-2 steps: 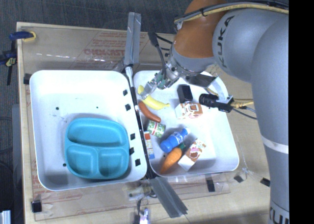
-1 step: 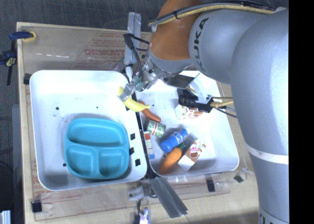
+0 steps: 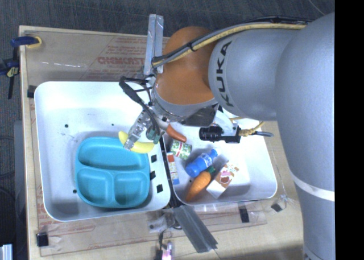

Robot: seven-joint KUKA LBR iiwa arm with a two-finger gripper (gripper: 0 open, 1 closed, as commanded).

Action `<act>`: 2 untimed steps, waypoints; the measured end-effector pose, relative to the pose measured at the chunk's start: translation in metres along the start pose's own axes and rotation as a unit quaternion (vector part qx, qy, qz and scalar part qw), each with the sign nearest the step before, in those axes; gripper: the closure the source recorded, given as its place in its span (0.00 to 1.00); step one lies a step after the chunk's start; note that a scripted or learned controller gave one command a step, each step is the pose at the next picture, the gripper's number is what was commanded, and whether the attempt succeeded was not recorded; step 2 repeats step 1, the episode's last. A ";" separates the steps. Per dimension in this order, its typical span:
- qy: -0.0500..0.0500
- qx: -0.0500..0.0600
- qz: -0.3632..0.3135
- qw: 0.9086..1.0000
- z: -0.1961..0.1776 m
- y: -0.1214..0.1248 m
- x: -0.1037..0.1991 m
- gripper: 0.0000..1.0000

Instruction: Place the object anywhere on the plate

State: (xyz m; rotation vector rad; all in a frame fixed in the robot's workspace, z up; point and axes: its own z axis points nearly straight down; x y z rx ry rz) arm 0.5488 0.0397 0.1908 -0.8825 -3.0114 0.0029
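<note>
Here, fixed overhead view. KUKA arm [image 3: 250, 77] reaches in from the right; its hand [image 3: 136, 137] sits low over the left bin [image 3: 51, 111], at the upper rim of the blue divided plate [image 3: 114, 172]. A yellow, banana-like object [image 3: 139, 146] lies right at the fingertips, partly over that plate rim. Hand appears nearly closed around the object's left end, but whether it truly pinches it or merely touches it: cannot tell at this res.

Right bin [image 3: 259, 182] holds the clutter: small can [image 3: 181, 149], blue bottle [image 3: 200, 162], carrot [image 3: 198, 185], carton w/ printed face [image 3: 223, 178], orange-red item [image 3: 176, 134] near the divider.

Risks, as judged: object is perched on the rim, not in a compartment, so an early release could let it roll off into the bin floor. If the grip is only partial, lifting may drop it short. A further descent could press the plate edge and tip or shove the plate.
</note>
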 end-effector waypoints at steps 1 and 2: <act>0.000 0.000 0.001 1.000 0.000 0.000 0.000 0.00; 0.000 0.000 0.001 1.000 0.000 0.000 0.000 0.00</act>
